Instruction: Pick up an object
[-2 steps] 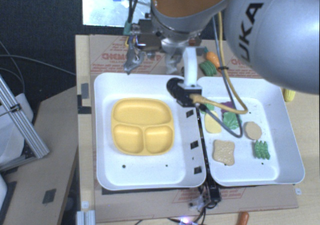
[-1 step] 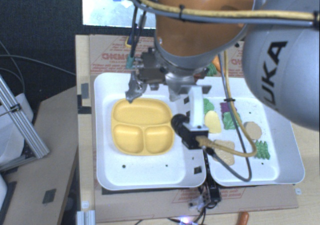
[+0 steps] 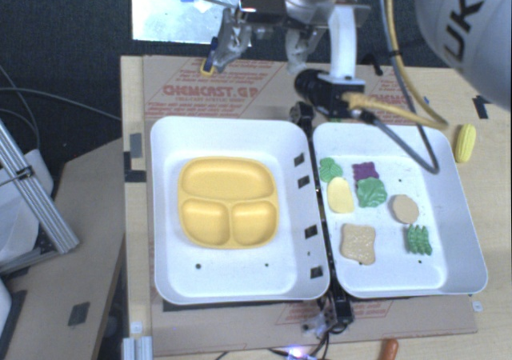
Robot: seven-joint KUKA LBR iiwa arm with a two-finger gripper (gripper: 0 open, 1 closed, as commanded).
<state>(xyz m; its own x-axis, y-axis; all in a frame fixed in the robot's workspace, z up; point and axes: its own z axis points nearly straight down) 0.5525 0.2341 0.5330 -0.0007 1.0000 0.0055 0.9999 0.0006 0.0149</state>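
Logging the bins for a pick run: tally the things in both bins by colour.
Yellow: 2, divided plate, oval piece
Green: 3, at
Purple: 1
Tan: 2, toast, round piece
Total: 8

Seven small toy foods lay in the right bin (image 3: 456, 258), toward its left half: green piece (image 3: 330, 169), purple piece (image 3: 366, 170), yellow lemon-like piece (image 3: 340, 195), leafy green (image 3: 371, 191), tan round (image 3: 404, 209), toast slice (image 3: 358, 244), dark green ridged piece (image 3: 418, 239).
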